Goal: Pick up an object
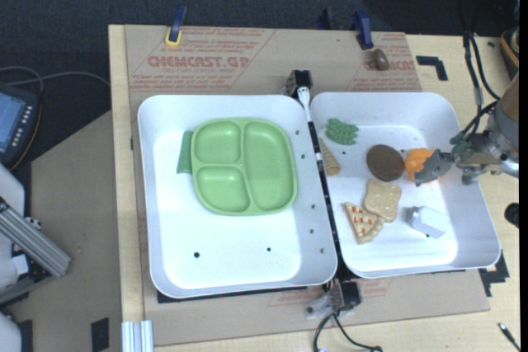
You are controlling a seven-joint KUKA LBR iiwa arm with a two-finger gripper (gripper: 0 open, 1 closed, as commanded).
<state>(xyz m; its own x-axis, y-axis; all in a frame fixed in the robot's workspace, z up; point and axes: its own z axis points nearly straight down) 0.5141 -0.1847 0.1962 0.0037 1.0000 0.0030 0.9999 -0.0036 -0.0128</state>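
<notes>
— Two white bins lie side by side; where is free room?
— The left bin (pixel 165 243) has bare floor in its lower part, below the green divided plate (pixel 244 165). The right bin (pixel 462 247) is crowded in the middle, with free floor along its lower right rim.

— And the arm?
— It comes from the right edge of the frame. The gripper (pixel 431 169) is low over the right bin, beside the orange object (pixel 417 157). Whether it holds the object, I cannot tell.

— What is near?
— A brown disc (pixel 384 162) lies just left of the orange object.
</notes>
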